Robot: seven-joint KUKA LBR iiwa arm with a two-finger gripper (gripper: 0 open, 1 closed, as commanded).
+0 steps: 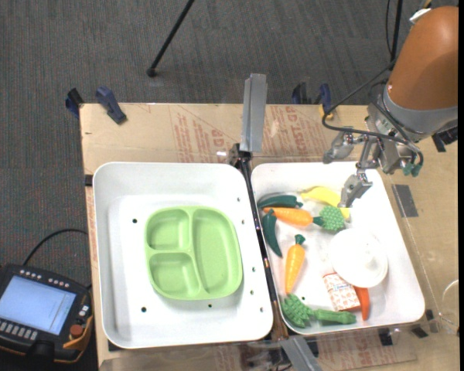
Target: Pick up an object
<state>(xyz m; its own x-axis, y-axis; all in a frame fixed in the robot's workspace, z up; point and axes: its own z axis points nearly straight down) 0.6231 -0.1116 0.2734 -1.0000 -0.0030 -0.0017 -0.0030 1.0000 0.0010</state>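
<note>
The gripper (354,189) hangs over the back of the right bin (408,284), just above the banana (322,195), and I cannot tell its state. The toys lie crowded here, the banana touching a carrot (291,216). A descent may strike two toys and push them aside, or catch nothing.

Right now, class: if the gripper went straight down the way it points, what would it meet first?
Probably the yellow banana at the far side of the right bin. The gripper hangs just right of it, so depth is uncertain; it might instead land on bare bin floor.
</note>
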